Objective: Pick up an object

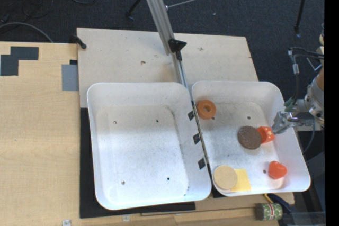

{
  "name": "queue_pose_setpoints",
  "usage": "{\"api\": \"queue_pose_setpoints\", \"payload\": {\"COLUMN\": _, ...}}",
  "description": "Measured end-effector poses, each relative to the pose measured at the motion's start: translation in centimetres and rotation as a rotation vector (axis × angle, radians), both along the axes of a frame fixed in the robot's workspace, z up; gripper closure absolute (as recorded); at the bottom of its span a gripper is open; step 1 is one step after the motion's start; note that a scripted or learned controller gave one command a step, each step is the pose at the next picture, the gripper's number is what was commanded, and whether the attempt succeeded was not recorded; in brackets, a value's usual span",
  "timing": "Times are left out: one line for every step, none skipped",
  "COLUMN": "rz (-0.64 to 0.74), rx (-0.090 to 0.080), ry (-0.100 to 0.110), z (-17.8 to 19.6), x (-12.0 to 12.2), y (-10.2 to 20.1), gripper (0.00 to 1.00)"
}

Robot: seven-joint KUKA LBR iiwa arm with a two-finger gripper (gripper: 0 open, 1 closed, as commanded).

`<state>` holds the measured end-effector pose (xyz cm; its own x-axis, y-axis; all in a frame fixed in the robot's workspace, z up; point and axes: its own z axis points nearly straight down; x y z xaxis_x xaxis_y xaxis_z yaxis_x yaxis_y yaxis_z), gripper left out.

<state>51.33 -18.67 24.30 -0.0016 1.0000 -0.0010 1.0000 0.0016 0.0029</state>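
Observation:
My gripper (279,124) reaches in over the right rim of the right bin (249,92), low near the bin's floor. Just left of and below its tip lies a small orange-red piece (266,134), which touches a brown round disc (249,137). Whether the gripper touches the orange-red piece is not clear from this angle. An orange ring (206,109) sits near the bin's left wall. At the front of the bin lie a red rounded piece (277,169), a tan disc (225,177) and a yellow flat square (243,181).
The left bin (106,114) stands beside the right one, with black clips (195,138) along their shared wall. A slanted aluminium post (159,13) rises behind the bins. A small green object (270,211) lies on the bench in front of the right bin.

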Motion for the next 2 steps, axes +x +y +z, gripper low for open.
{"api": "queue_pose_setpoints", "payload": {"rz": 0.002, "rx": 0.004, "ry": 0.006, "z": -0.9, "x": 0.9, "y": 4.5, "gripper": 1.00}}
{"api": "queue_pose_setpoints", "payload": {"rz": 0.003, "rx": 0.004, "ry": 0.006, "z": -0.2, "x": 0.8, "y": 9.4, "gripper": 1.00}}
